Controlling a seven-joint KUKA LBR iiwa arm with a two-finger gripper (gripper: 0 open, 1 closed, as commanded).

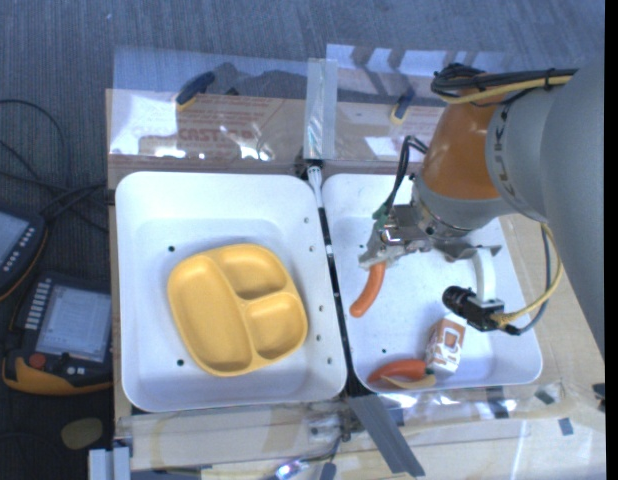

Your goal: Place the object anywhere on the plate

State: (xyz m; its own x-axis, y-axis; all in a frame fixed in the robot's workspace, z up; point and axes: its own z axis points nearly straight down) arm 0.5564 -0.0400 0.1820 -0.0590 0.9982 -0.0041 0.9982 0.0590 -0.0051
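Grey carpet surrounds the table, where two white bins sit side by side — the left bin holds a yellow divided plate. A handheld controller lies on the floor to the left. In the right bin, the pincer seems closed on the top of an orange carrot (the contact is partly hidden). A small carton carries unreadable print — an orange-red object lies beside it.

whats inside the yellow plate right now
The yellow plate in the left bin shows three bare compartments, all uncovered. The orange carrot hangs at the tool over the right bin.
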